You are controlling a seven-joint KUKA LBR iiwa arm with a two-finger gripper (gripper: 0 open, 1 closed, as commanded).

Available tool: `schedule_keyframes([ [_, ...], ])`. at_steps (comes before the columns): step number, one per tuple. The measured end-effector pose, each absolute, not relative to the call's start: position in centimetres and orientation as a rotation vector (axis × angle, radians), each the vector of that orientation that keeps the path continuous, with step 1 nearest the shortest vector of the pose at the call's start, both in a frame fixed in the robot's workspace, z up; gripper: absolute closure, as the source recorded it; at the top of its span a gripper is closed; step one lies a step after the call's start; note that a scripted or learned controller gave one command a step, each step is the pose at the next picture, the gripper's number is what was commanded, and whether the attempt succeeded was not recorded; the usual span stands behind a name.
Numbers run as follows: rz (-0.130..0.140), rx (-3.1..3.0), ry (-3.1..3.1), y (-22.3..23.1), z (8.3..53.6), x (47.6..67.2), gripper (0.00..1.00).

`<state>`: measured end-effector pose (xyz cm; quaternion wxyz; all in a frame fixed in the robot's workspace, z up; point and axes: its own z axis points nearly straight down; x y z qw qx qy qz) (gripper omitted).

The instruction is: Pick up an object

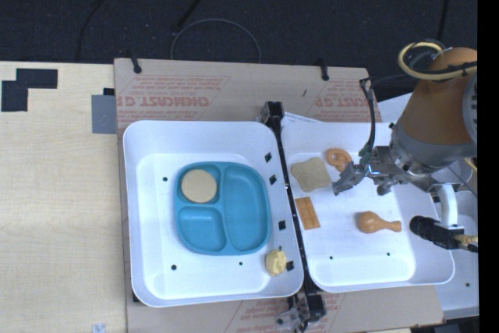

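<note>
My gripper [364, 182] hangs over the middle of the right bin [390, 273], its two grey fingers spread apart with nothing between them. One fingertip [344, 185] sits just right of a tan bread slice [310, 174]. An orange pretzel [338, 158] lies just above and to the left of the gripper. Below it rests an orange drumstick [379, 224]. A flat orange wafer [306, 212] lies near the bin's left wall.
The left bin [148, 168] holds a blue divided tray [223, 207] with a round tan cookie [198, 185] in its upper left compartment. A yellow lump [276, 261] sits in that bin's lower right corner. The arm's orange band [440, 101] rises at the right.
</note>
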<state>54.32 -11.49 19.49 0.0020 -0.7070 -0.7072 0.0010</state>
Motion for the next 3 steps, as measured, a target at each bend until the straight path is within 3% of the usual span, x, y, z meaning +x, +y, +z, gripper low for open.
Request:
schedule_keyframes([
  [1, 0.007, -2.216, -2.217, -11.0, 15.0, 53.9, 0.00],
  [2, 0.002, -2.221, -2.217, -10.9, 9.5, 54.9, 0.00],
  [3, -0.002, -2.223, -2.214, -10.9, 9.1, 55.0, 0.00],
])
